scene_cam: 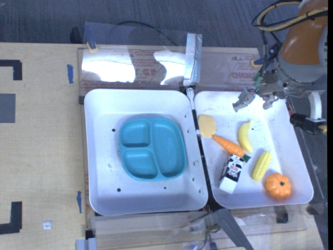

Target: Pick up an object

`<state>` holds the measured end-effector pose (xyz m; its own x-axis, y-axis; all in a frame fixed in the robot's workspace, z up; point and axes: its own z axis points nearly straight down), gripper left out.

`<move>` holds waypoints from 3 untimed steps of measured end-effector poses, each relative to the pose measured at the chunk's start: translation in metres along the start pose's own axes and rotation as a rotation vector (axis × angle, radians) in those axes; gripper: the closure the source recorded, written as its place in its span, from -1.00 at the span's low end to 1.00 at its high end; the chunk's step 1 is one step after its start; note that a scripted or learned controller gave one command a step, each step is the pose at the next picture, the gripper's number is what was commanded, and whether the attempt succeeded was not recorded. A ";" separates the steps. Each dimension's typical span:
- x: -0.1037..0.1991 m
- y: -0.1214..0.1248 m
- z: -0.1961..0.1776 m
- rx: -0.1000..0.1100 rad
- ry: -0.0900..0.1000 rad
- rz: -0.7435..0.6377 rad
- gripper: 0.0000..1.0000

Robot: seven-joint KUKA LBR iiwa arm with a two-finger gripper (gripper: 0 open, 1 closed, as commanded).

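Lying nearest the end effector (256, 99), a small yellow plastic banana (245, 136) rests in the middle of the right white bin (299, 155); judged light, rigid and smooth, likely slippery, best pinched across its narrow middle. Just beside it: an orange plastic carrot (228, 144) tilted toward a pale yellow rounded piece (207, 125); a black-and-white milk carton (232, 173); a yellow corn cob (260, 164); an orange pumpkin (278, 185) near the bin's lower right corner. All appear toy-weight and hard. End effector hovers over the bin's upper part, fingers spread apart, holding nothing. Left white bin (99, 155) carries a blue divided plastic plate (153, 148). Tabletop (36, 139) is pale wood.
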<state>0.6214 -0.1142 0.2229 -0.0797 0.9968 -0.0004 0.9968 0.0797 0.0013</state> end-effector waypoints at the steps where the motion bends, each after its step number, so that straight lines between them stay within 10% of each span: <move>1: -0.042 -0.039 0.123 0.014 0.002 0.070 -1.00; 2: -0.042 -0.034 0.107 -0.002 -0.002 0.068 1.00; 3: -0.039 0.004 0.129 -0.015 -0.004 0.243 1.00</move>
<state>0.6284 -0.1525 0.0943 0.1621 0.9868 -0.0024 0.9866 -0.1621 0.0167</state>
